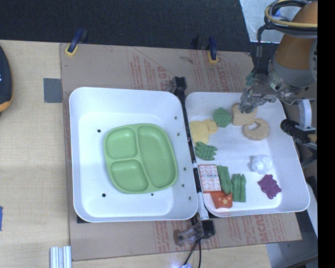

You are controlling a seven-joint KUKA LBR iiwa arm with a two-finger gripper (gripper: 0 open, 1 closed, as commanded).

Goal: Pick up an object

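In the right bin (290, 149), at its far edge, my pincer (247, 106) hangs low over a tan cracker-like piece (243, 118), perhaps touching it. I cannot tell how the pincer stands. A green divided plate (139, 158) lies in the left bin (89, 110).

Arm (293, 49) reaches in from right, end effector (250, 100) lowered.

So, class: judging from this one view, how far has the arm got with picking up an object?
Done: the gripper has reached the right bin and sits low over the tan cracker-like piece at its far end. In hand: nothing visibly lifted; whether the fingers grip it is unclear. Left: securing and raising an item. The green divided plate lies in the left bin.
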